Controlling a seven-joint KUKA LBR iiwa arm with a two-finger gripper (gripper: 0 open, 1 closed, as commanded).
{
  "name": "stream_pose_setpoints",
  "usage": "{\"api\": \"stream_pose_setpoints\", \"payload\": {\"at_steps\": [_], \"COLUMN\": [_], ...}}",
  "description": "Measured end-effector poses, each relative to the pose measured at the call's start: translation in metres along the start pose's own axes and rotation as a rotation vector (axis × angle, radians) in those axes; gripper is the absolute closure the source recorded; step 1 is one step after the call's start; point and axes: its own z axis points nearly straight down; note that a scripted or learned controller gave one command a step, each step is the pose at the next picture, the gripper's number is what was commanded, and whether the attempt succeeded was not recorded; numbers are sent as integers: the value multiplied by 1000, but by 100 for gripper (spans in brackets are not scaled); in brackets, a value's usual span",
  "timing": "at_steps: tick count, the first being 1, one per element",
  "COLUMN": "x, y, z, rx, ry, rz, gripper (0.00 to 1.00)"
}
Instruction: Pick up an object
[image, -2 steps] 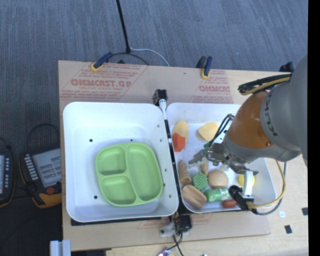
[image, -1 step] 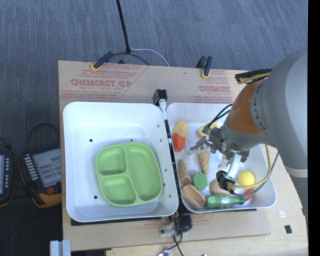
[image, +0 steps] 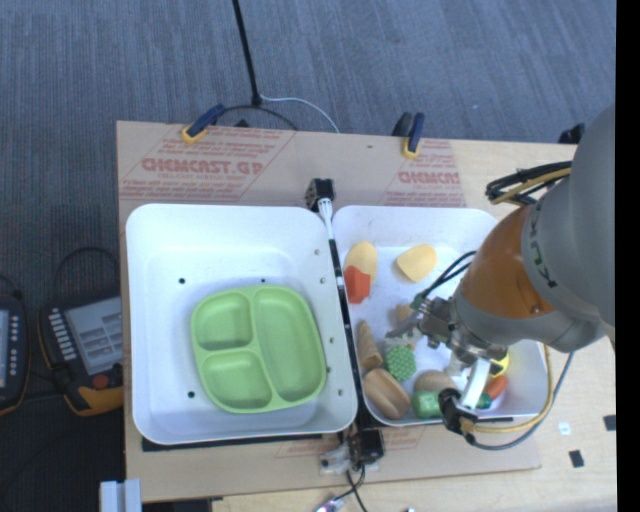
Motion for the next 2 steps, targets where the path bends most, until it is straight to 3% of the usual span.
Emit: {"api": "stream_pose_setpoints", "payload": {"at_steps": [1,2], "x": [35,35], "y": [61,63], "z": [2,-10], "rx": [9,3], "ry": [-1,0], "rz": [-58,-58], "gripper": [0,100]}}
